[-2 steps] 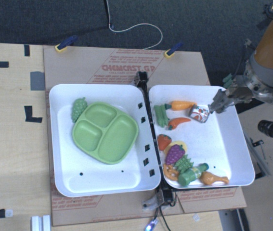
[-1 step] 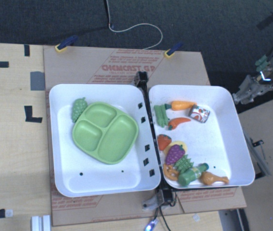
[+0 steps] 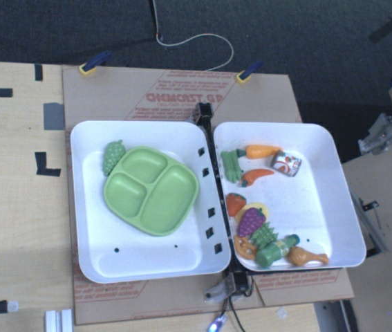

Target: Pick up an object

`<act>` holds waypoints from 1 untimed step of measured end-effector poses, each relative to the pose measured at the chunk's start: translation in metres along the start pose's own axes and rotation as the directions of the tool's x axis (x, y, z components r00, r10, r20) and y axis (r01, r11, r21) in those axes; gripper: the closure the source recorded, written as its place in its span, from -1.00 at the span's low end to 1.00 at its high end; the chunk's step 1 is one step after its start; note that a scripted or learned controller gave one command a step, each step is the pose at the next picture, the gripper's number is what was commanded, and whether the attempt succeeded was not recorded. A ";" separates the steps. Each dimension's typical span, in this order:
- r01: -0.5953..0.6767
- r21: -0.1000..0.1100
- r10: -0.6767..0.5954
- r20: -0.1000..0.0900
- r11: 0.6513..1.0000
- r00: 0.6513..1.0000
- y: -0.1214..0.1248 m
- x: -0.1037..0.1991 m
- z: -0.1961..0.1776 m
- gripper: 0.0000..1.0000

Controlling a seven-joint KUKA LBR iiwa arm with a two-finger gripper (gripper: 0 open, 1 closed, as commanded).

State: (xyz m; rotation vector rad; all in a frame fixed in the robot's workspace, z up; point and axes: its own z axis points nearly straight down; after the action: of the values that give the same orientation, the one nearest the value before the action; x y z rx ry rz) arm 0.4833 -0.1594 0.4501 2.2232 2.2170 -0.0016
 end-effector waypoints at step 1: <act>0.000 0.003 0.000 -0.001 1.000 1.000 0.000 -0.034 0.027 1.00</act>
State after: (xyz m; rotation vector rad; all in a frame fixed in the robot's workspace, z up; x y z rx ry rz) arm 0.4834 -0.1936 0.4229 2.2251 2.2190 -0.0046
